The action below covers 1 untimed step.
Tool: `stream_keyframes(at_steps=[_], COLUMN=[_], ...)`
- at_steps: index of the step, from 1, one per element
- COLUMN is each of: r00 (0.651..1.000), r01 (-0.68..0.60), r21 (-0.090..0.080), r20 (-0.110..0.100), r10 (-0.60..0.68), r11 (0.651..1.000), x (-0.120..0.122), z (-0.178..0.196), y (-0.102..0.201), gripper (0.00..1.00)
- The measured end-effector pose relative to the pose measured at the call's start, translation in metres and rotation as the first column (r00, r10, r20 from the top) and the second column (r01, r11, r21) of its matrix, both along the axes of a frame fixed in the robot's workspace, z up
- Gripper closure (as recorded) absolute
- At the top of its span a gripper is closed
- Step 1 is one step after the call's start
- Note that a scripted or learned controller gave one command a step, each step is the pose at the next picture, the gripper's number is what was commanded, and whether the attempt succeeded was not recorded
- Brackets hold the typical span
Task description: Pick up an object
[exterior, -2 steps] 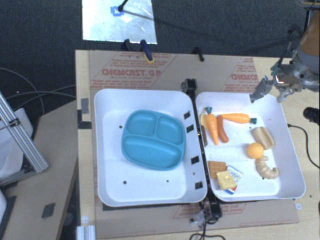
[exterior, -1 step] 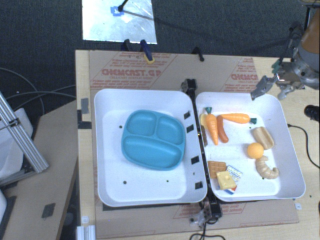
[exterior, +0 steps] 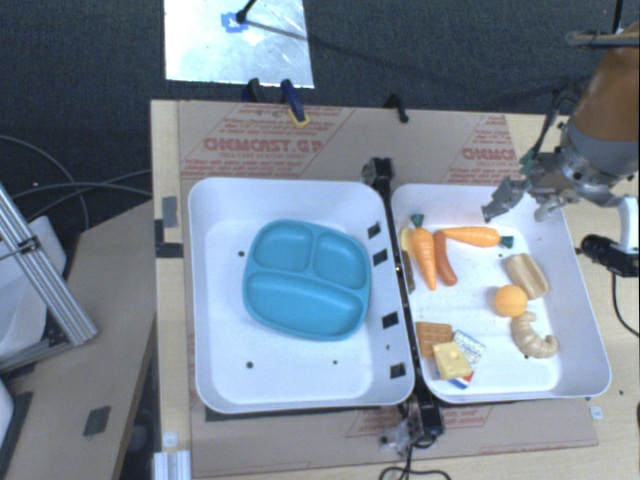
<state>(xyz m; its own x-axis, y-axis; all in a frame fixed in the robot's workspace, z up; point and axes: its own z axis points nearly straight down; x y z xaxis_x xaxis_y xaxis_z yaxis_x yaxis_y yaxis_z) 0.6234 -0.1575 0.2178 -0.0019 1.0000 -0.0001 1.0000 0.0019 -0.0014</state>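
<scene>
Your tool (exterior: 522, 202) is hovering with its fingers spread and nothing between them over the far edge of the right bin (exterior: 585, 368), just beyond the orange carrot (exterior: 470, 235). The likeliest targets are lying in that bin: two more carrots (exterior: 430, 258) at its left wall, a bread roll (exterior: 525, 274), an orange ball (exterior: 511, 300) and a croissant (exterior: 535, 340). You are looking at toys spaced well apart, probably so the fingers can straddle one, while the left bin (exterior: 215, 368) is carrying a blue divided plate (exterior: 305, 278).

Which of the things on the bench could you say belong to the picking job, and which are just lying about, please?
For the job: gripper, open above the right bin; in that bin, carrots, orange ball, bread roll, croissant, cracker, cheese wedge.

Lying about: blue divided plate in the left bin; clamps at the bench's far edge.
</scene>
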Motion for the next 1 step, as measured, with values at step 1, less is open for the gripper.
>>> stream_keyframes(at_steps=[1], r00=[1.0], r01=[0.0], r21=[0.0], r20=[-0.001], r10=[0.0], r11=[1.0], x=[-0.0012], z=[-0.0624], y=[-0.0016], gripper=[0.0])
